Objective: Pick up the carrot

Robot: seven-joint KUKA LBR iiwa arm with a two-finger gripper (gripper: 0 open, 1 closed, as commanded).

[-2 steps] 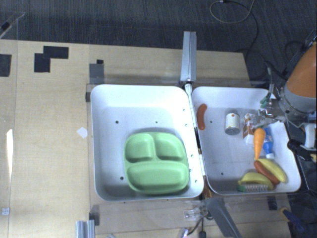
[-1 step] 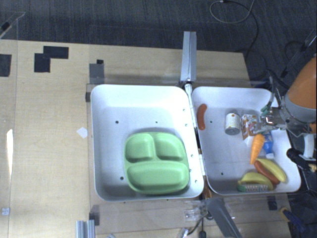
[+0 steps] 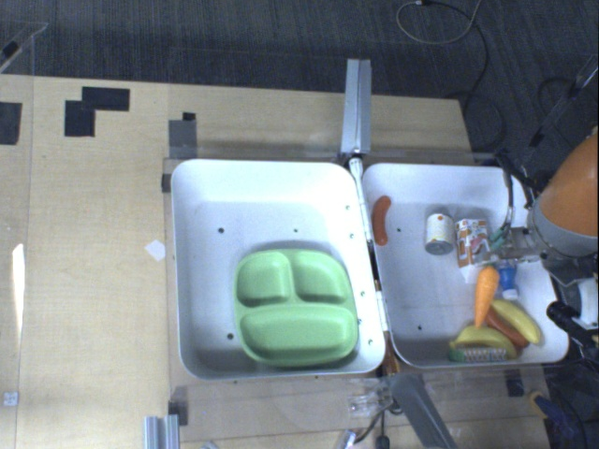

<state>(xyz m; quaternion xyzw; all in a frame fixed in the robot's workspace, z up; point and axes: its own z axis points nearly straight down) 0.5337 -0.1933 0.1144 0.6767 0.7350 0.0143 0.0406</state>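
Observation:
The carrot [image 3: 485, 293] is orange and tapered. It lies nearly upright in the picture, in the right part of the right bin [image 3: 412, 288], with its thick end toward the back. My gripper [image 3: 510, 249] reaches in from the right edge, just behind and to the right of the carrot's thick end. It hangs over a small blue object [image 3: 508, 279]. The grey arm with its orange band [image 3: 573, 196] rises behind it. Nothing shows as held by the gripper.
A banana [image 3: 518, 321], a red piece [image 3: 505, 330] and a yellow-green corn cob [image 3: 482, 341] crowd the carrot's tip. A printed packet [image 3: 472, 239], a small can [image 3: 438, 233] and a red sausage [image 3: 381, 221] lie farther left. The left bin [image 3: 206, 251] holds a green divided plate [image 3: 295, 305].

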